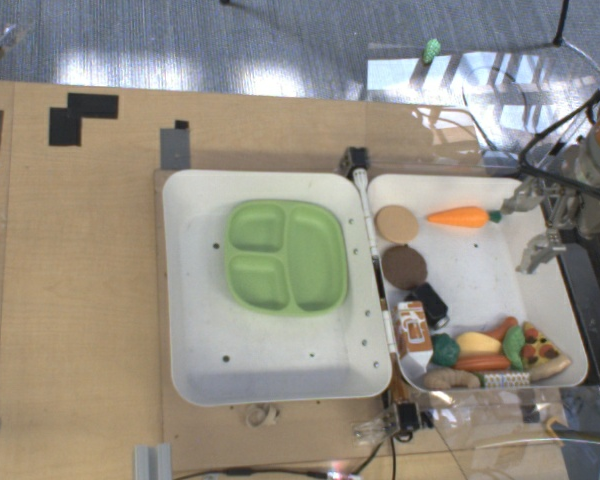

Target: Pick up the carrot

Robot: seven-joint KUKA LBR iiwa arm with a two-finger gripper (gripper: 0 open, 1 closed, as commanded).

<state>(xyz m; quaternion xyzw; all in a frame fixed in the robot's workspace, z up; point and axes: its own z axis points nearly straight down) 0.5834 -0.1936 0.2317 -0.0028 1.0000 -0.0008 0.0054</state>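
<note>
The gripper (540, 230) hangs at the right bin's (480, 273) right rim, its fingers (533, 258) spread, holding nothing. One carrot (458, 218) lies just left of them, leafy end toward the gripper, apart from it. Left of the carrot sit two round discs, tan (396, 224) and brown (404, 265). One green divided plate (285, 256) fills the left bin (195, 348).

Two bins sit side by side on the bench (80, 268). In the left bin (195, 368) lies a divided plate (285, 256), near its middle. In the right bin (555, 308), the carrot (458, 218) lies at the far end, just right of a round disc (396, 224). Another disc (404, 265) lies before that one. A heap of toy foods (490, 353), hard to separate, crowds the near edge. The gripper (542, 230) hangs just right of the carrot.
</note>
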